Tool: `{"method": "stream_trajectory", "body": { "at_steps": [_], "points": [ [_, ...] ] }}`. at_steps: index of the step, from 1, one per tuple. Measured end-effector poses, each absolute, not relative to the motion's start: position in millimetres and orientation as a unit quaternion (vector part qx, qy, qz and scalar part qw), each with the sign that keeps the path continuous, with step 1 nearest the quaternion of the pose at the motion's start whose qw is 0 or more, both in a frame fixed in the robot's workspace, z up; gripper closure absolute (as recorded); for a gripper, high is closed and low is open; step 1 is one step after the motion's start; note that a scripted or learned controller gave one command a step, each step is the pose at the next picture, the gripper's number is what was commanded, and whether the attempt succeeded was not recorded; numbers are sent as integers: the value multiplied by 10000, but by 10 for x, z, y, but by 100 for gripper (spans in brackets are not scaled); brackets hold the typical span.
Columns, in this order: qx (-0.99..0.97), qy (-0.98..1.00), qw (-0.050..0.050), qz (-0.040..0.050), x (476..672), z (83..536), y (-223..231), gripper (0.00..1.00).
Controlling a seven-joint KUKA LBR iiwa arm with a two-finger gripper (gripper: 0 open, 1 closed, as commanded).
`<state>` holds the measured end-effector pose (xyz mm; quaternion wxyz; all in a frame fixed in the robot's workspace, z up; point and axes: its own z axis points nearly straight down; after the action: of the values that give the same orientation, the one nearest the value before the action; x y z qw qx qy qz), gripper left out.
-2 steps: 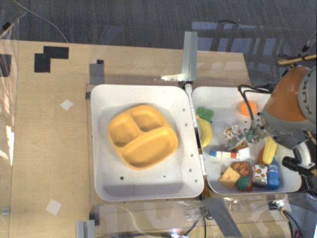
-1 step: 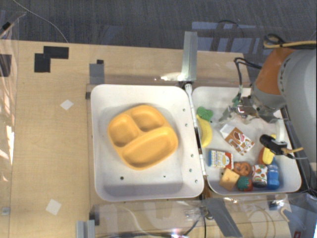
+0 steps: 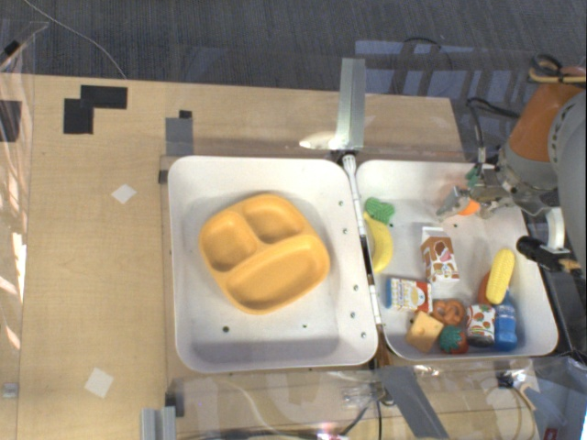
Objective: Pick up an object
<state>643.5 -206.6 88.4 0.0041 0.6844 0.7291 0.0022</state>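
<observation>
My gripper (image 3: 470, 202) is low over the back right part of the right bin (image 3: 541, 342). It stands open, its metal fingers (image 3: 446, 205) spread to either side of a small orange item (image 3: 470, 208) that lies on the bin floor. In the same bin I see a green toy (image 3: 380, 211), a banana (image 3: 379, 244), a brown and white carton (image 3: 440, 256), a corn cob (image 3: 500, 275), a small white packet (image 3: 407, 293) and several small food toys (image 3: 459, 326) along the front wall.
The left bin (image 3: 183, 328) holds a yellow divided plate (image 3: 265, 251). A metal post (image 3: 352, 108) stands behind the ridge between the bins. My grey arm with its orange band (image 3: 539, 122) comes in over the right bin's back right corner.
</observation>
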Motion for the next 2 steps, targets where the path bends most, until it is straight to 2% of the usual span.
{"method": "stream_trajectory", "body": {
  "at_steps": [1,2],
  "points": [
    [7863,6178,1,38,5938,875,-2006,0],
    [8480,5299,-12,-14,6691,873,-1874,0]
  ]
}}
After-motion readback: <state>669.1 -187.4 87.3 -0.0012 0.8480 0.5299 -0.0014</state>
